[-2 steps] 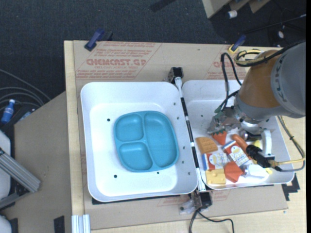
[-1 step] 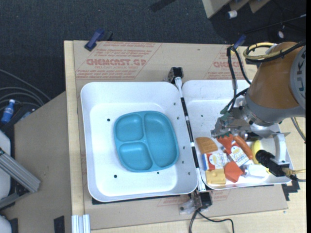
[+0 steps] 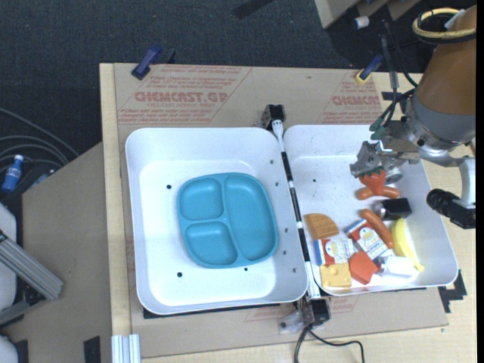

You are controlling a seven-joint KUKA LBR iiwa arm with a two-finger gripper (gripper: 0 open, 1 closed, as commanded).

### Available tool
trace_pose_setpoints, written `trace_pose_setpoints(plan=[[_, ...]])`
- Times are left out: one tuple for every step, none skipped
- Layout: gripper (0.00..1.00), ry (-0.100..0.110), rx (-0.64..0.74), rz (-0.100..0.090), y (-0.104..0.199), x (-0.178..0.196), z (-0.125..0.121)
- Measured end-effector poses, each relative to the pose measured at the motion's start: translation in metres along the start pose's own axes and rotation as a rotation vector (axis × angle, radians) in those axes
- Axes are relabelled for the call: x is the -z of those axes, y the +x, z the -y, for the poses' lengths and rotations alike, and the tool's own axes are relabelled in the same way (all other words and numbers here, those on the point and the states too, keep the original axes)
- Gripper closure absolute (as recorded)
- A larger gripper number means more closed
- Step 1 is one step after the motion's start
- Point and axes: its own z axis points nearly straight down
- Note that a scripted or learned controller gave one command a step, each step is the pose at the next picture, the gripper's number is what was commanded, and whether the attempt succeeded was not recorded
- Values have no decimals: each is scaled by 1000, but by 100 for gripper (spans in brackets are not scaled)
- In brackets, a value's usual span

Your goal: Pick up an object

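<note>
A dark carpeted floor surrounds a bench topped with brown paper-faced board (image 3: 227,89) printed with red lettering; blue clamps (image 3: 146,61) pin its far edge. Two shallow white bins sit side by side on it. The left bin (image 3: 151,157) holds a teal divided plate (image 3: 225,219) with three compartments, lying flat near the bin's middle.

The right bin (image 3: 325,146) holds a cluster of toy food toward its near right corner. A brown bread-slice shape (image 3: 321,224) lies near the divider between the bins. Just right of it are small red-and-white packets (image 3: 338,248), a yellow cheese-like block (image 3: 336,276) at the near edge, and a red block (image 3: 363,266) touching it. A sausage (image 3: 376,227) lies at a slant beside a yellow banana (image 3: 403,239), with a small black item (image 3: 395,208) just beyond them and a white piece (image 3: 401,266) at the near right.

The arm (image 3: 446,89), grey with an orange band, reaches in from the right over the far part of the right bin. Its gripper (image 3: 374,171) hangs low above an orange-red toy (image 3: 376,182), a carrot- or sausage-like piece lying apart from the main cluster, on the far right of the bin floor. The gripper overlaps the toy's far end, but whether the claw is wide, narrow or closed on the toy cannot be told from this angle.
</note>
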Motion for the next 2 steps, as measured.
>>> trace_pose_setpoints(plan=[[100,5,0,-2,-16,5,37],[100,0,-1,1,-60,-10,-2]])
